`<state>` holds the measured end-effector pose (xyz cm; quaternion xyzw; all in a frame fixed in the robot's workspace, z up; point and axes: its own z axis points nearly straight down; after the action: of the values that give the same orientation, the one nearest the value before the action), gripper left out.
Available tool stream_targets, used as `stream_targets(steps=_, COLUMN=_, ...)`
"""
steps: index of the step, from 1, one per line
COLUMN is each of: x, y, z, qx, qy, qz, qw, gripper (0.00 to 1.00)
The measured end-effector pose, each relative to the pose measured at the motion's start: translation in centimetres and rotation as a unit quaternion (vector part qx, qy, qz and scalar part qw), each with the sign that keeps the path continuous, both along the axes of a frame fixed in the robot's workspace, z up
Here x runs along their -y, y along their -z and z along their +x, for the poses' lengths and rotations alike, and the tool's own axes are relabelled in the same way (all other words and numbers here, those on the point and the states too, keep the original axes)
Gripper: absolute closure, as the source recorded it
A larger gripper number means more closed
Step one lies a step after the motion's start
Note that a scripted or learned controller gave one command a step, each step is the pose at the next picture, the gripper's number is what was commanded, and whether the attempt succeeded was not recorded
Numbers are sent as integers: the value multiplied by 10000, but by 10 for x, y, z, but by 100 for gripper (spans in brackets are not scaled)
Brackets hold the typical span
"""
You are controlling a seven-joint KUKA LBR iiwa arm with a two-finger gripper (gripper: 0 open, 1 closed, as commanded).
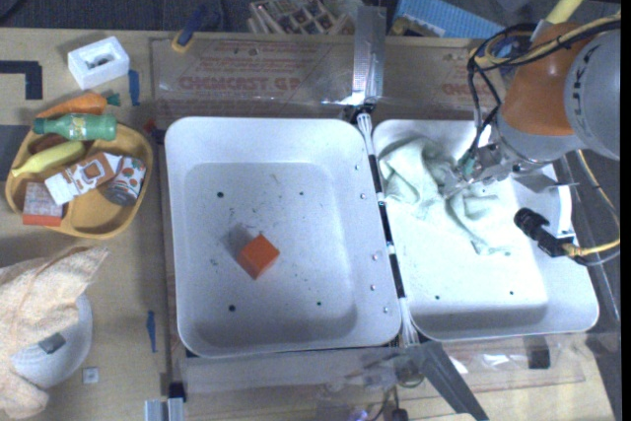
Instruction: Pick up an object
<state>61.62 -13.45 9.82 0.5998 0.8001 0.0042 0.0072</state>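
Observation:
An orange cube [258,255] lies in the middle of the left bin [197,163]. A crumpled pale green cloth [424,184] is spread across the upper part of the right bin [493,301]. My gripper [471,171] is low over the right side of that cloth, under the grey arm with its orange band [537,94]. The gripper's tip looks to be touching or pressed into the cloth, and the wrist hides much of it.
A black cable connector [537,230] hangs over the right bin's right side. Left of the bins sits a yellow bowl [99,224] with a green bottle, a banana and packets. A white box [99,61] and a beige cloth [44,286] lie nearby.

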Motion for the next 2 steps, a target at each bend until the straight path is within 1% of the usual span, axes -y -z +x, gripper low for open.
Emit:
stream_targets(steps=1, x=0, y=0, z=0, qx=0, qy=1, qz=0, qw=10000, gripper=0)
stream_targets(steps=2, x=19, y=9, z=5, qx=-14, qy=-23, qz=4, qw=10000, gripper=0)
